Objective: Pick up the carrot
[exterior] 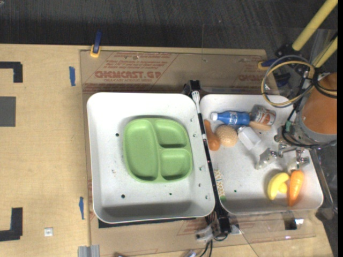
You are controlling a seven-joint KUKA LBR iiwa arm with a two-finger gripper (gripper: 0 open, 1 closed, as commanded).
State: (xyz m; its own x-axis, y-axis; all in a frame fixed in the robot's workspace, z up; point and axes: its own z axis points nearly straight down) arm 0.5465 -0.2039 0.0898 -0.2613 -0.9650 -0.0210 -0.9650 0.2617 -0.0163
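The carrot (294, 186) lies in the right bin (244, 194), at its near right corner, close to the bin's right wall. Its long axis runs near to far, almost upright in the view, with the wider end toward the far side and the thinner end toward the near rim. Just to its left, touching or nearly touching, sits a yellow rounded piece (277, 186), perhaps a banana or lemon; its exact shape is hard to make out.

The gripper (284, 155) hangs over the right bin just far of the carrot, its metal parts low above the bin floor. The jaws are small and blurred against the white floor, so whether they stand apart or together cannot be told; nothing shows between them. The arm's orange band (320, 113) rises to the right, partly cut off by the frame edge, with cables looping above it.

At the far side of the right bin lie a blue bottle (234, 117) on its side, a small can (262, 116), a tan round thing (227, 136), an orange-brown egg-shaped thing (213, 142) against the bin's left wall, and a clear plastic piece (250, 138) that is hard to read.

The left bin (107, 159) holds a green divided plate (157, 149) with three compartments. Both bins rest on the table (43, 154), over a cardboard sheet (134, 71).
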